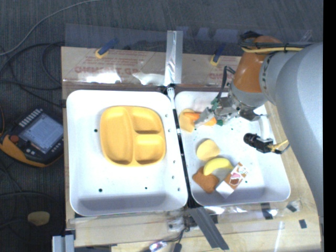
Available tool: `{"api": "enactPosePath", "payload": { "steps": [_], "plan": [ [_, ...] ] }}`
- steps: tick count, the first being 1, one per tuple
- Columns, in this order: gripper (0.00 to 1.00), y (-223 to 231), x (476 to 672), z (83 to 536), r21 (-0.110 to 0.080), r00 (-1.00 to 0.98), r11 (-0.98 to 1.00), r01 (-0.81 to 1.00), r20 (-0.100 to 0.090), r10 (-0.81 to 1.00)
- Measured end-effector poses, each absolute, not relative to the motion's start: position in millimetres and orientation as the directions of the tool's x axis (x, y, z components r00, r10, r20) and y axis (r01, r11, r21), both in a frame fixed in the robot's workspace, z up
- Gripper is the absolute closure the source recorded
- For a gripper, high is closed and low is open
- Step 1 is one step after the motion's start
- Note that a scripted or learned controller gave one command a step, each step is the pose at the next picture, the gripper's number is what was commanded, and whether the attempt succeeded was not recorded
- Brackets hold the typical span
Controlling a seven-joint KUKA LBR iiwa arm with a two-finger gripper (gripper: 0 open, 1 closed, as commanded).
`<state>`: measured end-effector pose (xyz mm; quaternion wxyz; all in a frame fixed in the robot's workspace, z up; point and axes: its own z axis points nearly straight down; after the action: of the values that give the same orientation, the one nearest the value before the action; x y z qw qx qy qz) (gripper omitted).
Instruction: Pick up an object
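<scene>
Several items lie in the right bin; gripper sits by the orange piece.
Clenched or released, I cannot tell; best to centre on the piece before lifting.

grey arm, orange-banded wrist low

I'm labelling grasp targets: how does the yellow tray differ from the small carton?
Colour: the tray is plain yellow; the carton is white with red print.
Size: the tray is far larger than the carton.
Place: the tray lies alone in the left bin; the carton lies in the right bin, near a brown piece.
Shape: the tray is shallow with compartments; the carton is boxy.
Both rest on a bin floor.
</scene>
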<state>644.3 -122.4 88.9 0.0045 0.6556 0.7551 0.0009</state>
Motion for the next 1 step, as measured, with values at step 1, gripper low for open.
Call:
{"api": "enactPosePath", "payload": {
  "steps": [1],
  "plan": [
    [0.0, -131.2, 640.8, 108.4, -0.001, -0.083, 0.083, 0.997, -0.002, 0.997]
  ]
}}
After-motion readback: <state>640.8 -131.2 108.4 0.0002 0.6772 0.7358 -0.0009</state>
